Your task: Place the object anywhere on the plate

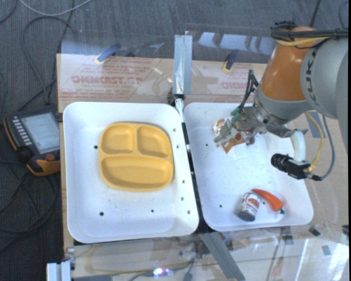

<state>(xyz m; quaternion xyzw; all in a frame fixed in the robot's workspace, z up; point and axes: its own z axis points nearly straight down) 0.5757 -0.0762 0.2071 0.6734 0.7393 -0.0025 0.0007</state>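
A yellow three-compartment plastic plate [136,156] is seen lying in the left shallow white bin [82,215] on the desk. In the far part of the right white bin [298,212], the gripper [227,134] is lowered over a small orange-and-white crumpled packet [234,143]; whether its fingers are apart or together cannot be told. Near the right bin's front edge, a small white-and-red can [249,206] and an orange carrot-shaped toy [269,199] are found just beside each other.
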